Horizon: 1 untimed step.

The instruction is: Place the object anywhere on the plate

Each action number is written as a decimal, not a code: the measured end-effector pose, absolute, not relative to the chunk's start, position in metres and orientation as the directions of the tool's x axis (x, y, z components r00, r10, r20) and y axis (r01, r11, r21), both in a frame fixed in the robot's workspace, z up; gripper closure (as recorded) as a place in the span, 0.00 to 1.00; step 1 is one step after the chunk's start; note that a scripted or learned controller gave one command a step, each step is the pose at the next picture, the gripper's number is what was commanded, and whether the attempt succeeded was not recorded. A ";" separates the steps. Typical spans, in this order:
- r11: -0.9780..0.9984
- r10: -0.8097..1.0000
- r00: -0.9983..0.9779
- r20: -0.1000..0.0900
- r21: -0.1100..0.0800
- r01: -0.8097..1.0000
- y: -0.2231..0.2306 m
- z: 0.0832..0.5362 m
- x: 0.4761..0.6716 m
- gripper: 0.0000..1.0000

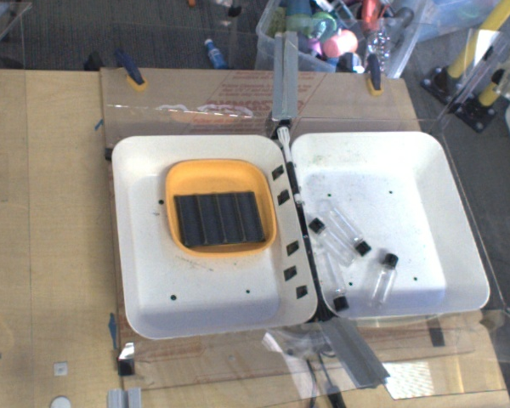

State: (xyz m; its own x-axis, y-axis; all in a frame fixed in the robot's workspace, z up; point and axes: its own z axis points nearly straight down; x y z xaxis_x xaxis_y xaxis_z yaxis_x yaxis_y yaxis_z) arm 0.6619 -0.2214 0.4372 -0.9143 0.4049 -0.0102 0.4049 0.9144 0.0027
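Camera view, looking down at a slant on both bins. The black ridged block (pixel 219 219) is lying flat on the orange plate (pixel 217 169), its four lengthwise ribs running from far to near and its outline sitting wholly inside the plate's raised rim. The plate is resting in the left white bin (pixel 144 300), toward that bin's far half and nearer to its right wall than to its left.

A row of small black tabs (pixel 291 249) is running along the divide where the left bin is meeting the right white bin (pixel 429 189). In the right bin, several clear vials with black caps are lying on their sides in the near-left part: one (pixel 347 232) is pointing toward the near right, another (pixel 382 277) is lying just beyond it toward the near wall, and the others are too faint to separate. Fine dark specks are dotting this bin's floor.

Both bins are sitting on a cardboard sheet (pixel 195 96), which is covering the wooden bench (pixel 42 228). A grey bar (pixel 283 75) is standing at the far end of the divide, and a grey metal strip (pixel 354 357) is lying at its near end. Beyond the bench, a clear tub of bright toys (pixel 344 15) is standing on the dark floor.
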 end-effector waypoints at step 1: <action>1.000 0.003 -1.000 -0.009 0.000 0.003 -0.222 0.437 0.661 1.00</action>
